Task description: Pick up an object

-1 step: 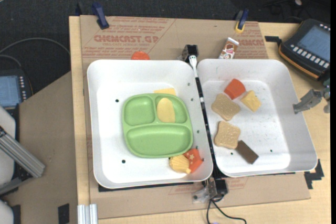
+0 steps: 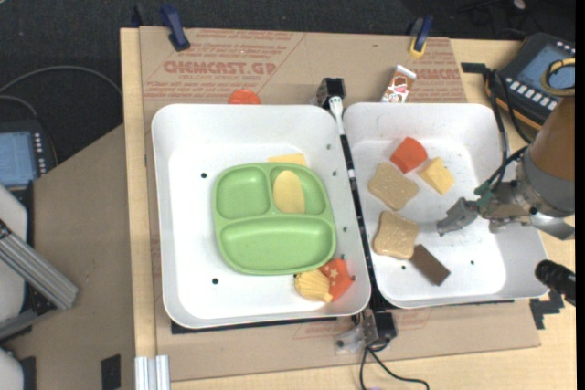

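In the right bin (image 2: pixel 484 283) lie a red-orange block (image 2: pixel 409 152), a yellow cheese wedge (image 2: pixel 438 175), two tan toast slices (image 2: pixel 392 185) (image 2: pixel 395 236) and a dark brown bar (image 2: pixel 428 264). My gripper (image 2: pixel 452 221) reaches in from the right and hangs low over the middle of this bin. It is just right of the lower toast slice and a little beyond the brown bar. I see nothing held in it.
The left bin (image 2: pixel 183 196) holds a green divided plate (image 2: pixel 272 219) with a yellow piece (image 2: pixel 289 192) in one compartment. A yellow shell shape (image 2: pixel 313 286) and a red piece (image 2: pixel 339 277) lie at the plate's front. A small carton (image 2: pixel 399 85) stands behind the right bin.
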